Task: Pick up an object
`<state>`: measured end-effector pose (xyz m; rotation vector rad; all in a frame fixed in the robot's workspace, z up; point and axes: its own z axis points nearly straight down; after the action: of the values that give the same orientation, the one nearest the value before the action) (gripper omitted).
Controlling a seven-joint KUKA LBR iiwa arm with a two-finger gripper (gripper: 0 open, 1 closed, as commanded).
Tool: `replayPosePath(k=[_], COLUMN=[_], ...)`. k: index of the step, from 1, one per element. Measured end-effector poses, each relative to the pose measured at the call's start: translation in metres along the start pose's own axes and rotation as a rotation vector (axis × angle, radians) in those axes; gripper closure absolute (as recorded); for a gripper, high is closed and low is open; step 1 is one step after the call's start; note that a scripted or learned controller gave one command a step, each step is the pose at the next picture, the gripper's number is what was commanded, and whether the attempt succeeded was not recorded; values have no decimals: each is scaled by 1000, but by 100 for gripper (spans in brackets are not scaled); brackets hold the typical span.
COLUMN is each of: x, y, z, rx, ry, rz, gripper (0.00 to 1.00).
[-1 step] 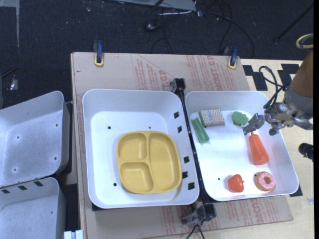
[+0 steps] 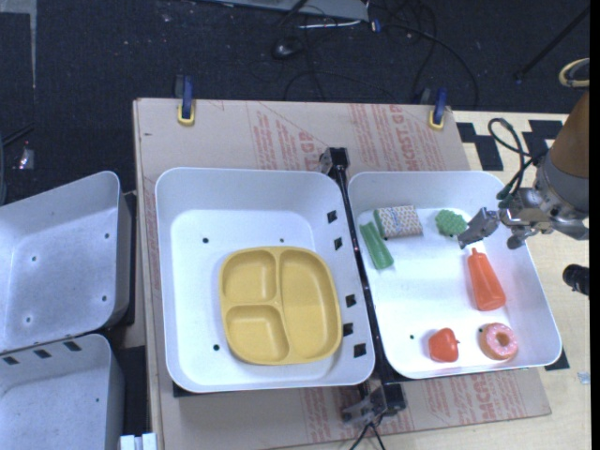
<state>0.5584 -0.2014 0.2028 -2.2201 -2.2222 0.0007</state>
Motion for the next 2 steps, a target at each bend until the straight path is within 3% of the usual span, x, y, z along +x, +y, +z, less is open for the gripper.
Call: replayPosePath(k=[1,2], x=[-1,-1], y=[-7,-1], z=[46,84], rx=[4,-9], ry=[1,-5], rz=[2,1], gripper=[0,0])
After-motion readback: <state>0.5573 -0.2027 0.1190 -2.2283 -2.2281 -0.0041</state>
